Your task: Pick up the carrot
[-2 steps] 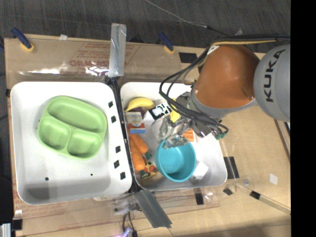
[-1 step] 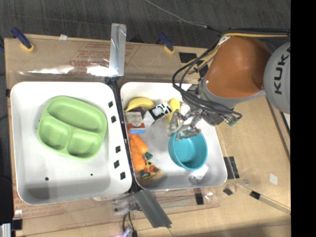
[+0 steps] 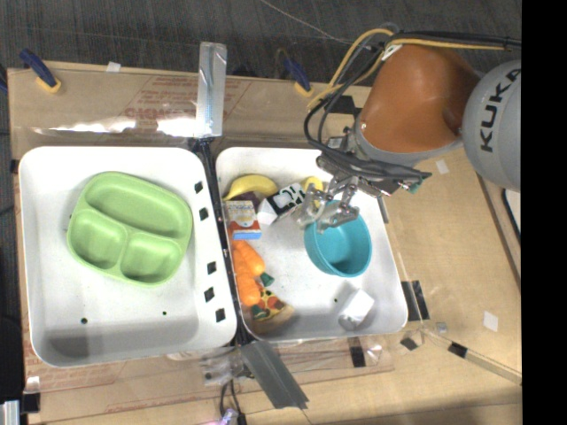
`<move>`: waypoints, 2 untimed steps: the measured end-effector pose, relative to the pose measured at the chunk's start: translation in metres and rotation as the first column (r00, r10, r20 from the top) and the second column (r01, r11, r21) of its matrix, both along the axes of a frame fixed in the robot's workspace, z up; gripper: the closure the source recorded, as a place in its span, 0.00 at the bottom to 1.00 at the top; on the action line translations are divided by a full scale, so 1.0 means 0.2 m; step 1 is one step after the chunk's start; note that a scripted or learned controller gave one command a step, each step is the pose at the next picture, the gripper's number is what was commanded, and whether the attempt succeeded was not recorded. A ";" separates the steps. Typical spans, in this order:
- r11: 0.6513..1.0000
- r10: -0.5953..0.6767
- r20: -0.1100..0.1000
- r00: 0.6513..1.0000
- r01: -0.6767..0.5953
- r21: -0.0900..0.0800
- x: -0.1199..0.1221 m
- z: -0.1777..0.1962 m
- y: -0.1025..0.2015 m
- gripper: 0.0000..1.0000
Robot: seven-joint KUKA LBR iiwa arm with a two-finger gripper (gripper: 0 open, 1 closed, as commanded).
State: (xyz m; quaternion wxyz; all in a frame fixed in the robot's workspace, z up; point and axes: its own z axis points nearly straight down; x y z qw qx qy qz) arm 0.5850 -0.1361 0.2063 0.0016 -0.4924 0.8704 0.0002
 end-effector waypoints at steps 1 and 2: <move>0.977 0.214 -0.001 0.977 -0.214 0.001 0.29 0.04 0.40 1.00; 0.548 0.837 0.003 0.548 -0.837 -0.001 0.25 0.22 0.61 1.00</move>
